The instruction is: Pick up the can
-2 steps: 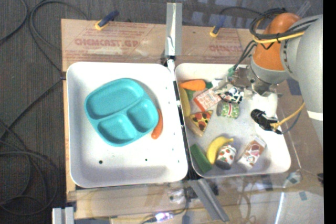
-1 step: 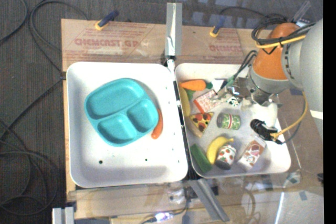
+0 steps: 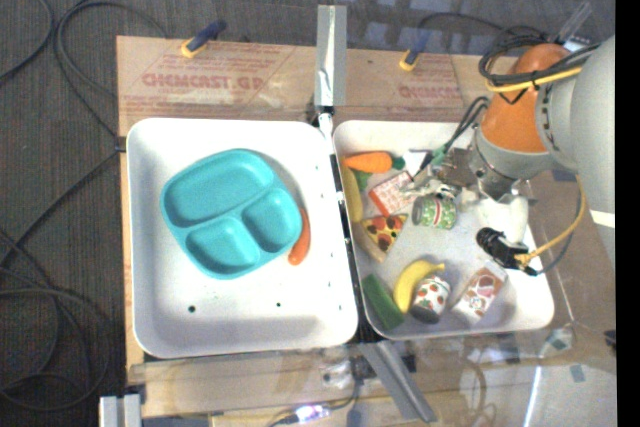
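Observation:
A small green can [image 3: 434, 212] lies on its side in the middle of the right bin [image 3: 535, 315]. My gripper [image 3: 446, 179] hangs just above and behind the can, at the end of the grey arm with the orange band [image 3: 516, 120]. Its dark fingertips reach down to the can's upper edge, and whether they touch it is unclear. A second can, red and white [image 3: 430, 298], rests near the bin's front edge beside a banana [image 3: 414, 279].
Crowding the right bin are a carrot [image 3: 368, 161], a red packet [image 3: 390, 193], a pizza slice [image 3: 384, 231], a green cucumber [image 3: 382, 301] and a small carton [image 3: 480, 293]. In the left bin [image 3: 150, 315] a teal divided plate [image 3: 232, 212] sits beside an orange piece [image 3: 299, 240].

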### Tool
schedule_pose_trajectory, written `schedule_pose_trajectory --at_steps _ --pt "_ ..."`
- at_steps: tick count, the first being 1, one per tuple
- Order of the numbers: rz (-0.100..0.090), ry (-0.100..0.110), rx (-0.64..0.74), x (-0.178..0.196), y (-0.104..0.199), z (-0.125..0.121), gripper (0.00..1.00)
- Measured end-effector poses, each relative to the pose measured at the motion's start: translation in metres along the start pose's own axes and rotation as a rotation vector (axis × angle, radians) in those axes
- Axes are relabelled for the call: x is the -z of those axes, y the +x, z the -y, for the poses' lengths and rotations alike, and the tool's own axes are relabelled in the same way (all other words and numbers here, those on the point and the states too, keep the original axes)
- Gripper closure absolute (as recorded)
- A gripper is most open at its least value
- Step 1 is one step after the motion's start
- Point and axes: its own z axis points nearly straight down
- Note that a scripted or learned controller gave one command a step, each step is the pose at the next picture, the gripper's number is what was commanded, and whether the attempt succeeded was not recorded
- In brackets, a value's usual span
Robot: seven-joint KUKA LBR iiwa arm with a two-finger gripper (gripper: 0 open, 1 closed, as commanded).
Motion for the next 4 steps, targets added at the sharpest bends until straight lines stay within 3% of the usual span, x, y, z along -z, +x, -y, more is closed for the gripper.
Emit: schedule_pose_trajectory --at_steps 1,2,3,4 --pt "0.01 0.034 -0.259 0.001 0.012 -0.049 0.0" --pt "-0.004 0.013 -0.24 -0.003 -0.03 -0.03 0.0" --pt "-0.001 0.026 -0.239 0.002 -0.031 -0.028 1.0" --pt "0.01 0.038 -0.485 0.11 0.04 -0.038 1.0"
